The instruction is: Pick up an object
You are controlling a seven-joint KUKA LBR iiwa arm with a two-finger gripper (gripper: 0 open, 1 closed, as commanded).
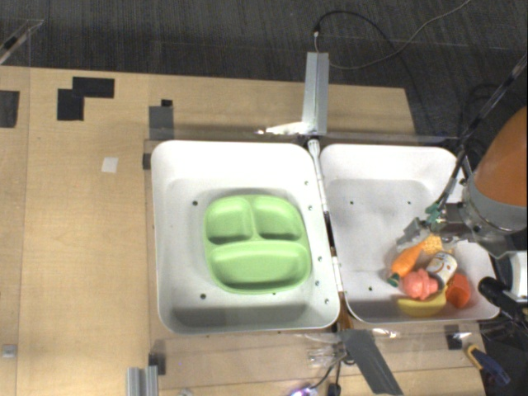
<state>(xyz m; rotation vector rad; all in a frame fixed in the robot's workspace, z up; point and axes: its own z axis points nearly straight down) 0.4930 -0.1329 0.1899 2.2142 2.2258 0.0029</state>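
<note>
Two white bins are sitting on a wooden bench [74,246] over dark carpet. A green divided plate [256,242] is lying in the left bin [177,221]. The gripper [425,231] is hanging over toy food in the right bin [371,196], just above the orange carrot [407,261]. I cannot tell how its jaws are standing.

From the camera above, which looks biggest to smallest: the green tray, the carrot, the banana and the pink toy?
1. Green tray, by far the largest.
2. Banana and carrot, which look alike in size, partly hidden in the pile, so I won't rank them.
3. Pink toy, smallest.
</note>
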